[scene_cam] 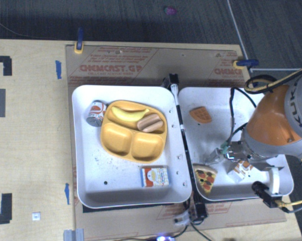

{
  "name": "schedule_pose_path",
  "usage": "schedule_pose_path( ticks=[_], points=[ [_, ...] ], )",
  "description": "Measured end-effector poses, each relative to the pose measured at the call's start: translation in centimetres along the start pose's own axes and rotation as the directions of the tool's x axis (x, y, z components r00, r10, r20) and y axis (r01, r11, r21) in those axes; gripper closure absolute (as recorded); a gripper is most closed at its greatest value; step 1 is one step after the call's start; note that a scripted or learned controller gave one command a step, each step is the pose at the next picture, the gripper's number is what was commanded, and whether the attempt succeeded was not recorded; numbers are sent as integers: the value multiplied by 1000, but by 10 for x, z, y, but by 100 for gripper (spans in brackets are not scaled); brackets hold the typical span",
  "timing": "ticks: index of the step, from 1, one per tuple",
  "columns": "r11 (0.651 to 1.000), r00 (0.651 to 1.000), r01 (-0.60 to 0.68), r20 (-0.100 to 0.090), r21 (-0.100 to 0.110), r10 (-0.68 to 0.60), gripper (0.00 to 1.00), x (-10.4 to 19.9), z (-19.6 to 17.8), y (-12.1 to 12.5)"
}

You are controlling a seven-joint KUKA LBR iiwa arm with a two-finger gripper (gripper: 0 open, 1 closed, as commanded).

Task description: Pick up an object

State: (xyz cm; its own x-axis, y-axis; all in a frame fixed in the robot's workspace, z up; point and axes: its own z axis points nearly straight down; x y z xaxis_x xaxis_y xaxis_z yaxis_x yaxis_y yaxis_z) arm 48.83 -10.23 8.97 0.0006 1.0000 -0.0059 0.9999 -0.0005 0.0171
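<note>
Overhead view of the two-bin worktop point(35, 134). The gripper point(235, 160) is hanging low inside the right bin point(286, 182), under the arm's orange band point(271, 122); whether it is open or closed, and whether anything is in it, cannot be told, since the wrist and cabling are covering it. A small white-and-orange item point(243, 168) is lying just beside it on the bin floor, too blurred to identify. Toward the bin's front left corner a toy pizza slice point(205, 179) is lying flat, near the gripper. Further back, well apart, an orange cookie-like piece point(201, 115) is resting on the floor.

In the left bin point(83, 185) a yellow divided tray point(126, 142) is holding a toy banana point(127, 113) and a toy hot dog point(151, 123) in its rear compartment; a small can point(96, 113) is lying just beside the tray's left edge, and a small carton point(155, 176) is lying in front of it.

The pizza slice is the likeliest target. It is probably light, stiff plastic, thin and flat, so the gripper would be closing across its narrower width at the edges; a slip on smooth plastic is a risk.
</note>
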Motion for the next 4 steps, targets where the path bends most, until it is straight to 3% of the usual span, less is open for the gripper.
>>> schedule_pose_path(
  ticks=[2,3,4],
  points=[
    [1000,1000,1,1,-3,-1,0,5,0,-3],
    [1000,1000,-3,11,-11,3,100,0,-11,-2],
    [1000,1000,2,-7,16,-2,100,66,-96,-7]
  ],
)
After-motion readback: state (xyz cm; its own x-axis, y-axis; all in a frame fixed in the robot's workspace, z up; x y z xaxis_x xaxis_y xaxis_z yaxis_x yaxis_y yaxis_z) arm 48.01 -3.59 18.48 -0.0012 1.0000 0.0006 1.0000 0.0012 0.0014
